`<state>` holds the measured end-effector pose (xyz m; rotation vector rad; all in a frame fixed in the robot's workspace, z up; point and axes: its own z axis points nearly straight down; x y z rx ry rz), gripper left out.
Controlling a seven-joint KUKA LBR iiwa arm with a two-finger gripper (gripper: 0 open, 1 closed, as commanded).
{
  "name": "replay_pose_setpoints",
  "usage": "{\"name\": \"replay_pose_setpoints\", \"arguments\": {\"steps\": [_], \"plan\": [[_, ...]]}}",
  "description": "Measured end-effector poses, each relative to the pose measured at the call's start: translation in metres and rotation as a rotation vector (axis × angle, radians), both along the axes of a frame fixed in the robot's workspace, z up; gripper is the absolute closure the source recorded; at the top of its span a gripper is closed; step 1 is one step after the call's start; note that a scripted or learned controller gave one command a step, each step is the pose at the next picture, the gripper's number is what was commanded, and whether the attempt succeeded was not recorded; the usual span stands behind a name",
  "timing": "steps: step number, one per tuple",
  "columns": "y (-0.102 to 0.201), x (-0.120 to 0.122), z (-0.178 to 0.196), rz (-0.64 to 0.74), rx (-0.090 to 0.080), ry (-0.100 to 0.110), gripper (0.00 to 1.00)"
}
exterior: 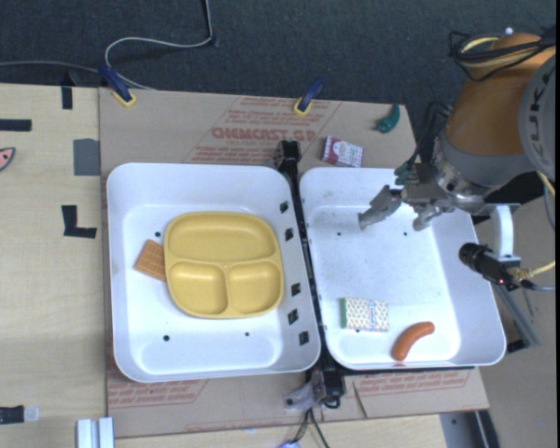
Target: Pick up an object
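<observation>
My end effector (399, 210) hangs over the far half of the right bin (448, 278), reaching in from the right. Its two fingers (378, 209) stand spread apart with nothing between them; it holds no object.

Right bin contents: a sausage (413, 340), orange-red, lies near the front edge. A small patterned packet (365, 315), white with green marking, lies just to the left of the sausage, apart from it. Both items sit well apart from my end effector, toward the near side of the bin.

Left bin (135, 343) contents: a yellow divided plate (225, 262) with three compartments occupies the middle. A brown cracker-like piece (150, 260) lies against the plate's left edge, partly tucked beneath it.

On the table (37, 278) outside the bins: a small dark red packet (341, 151) lies just beyond the far rim of the right bin, and a small green object (388, 118) sits further back on the cardboard sheet (205, 129) that underlies both bins. Two blue-and-yellow clamps (119, 86) grip that sheet's far edge.
</observation>
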<state>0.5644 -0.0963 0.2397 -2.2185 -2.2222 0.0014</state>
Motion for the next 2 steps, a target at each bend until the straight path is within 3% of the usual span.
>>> {"name": "replay_pose_setpoints", "arguments": {"steps": [1,2], "plan": [[-0.029,0.018,-0.153,-0.001,-0.001,-0.004,0.0],[-0.007,0.012,-0.153,-0.001,-0.002,-0.006,0.0]]}}
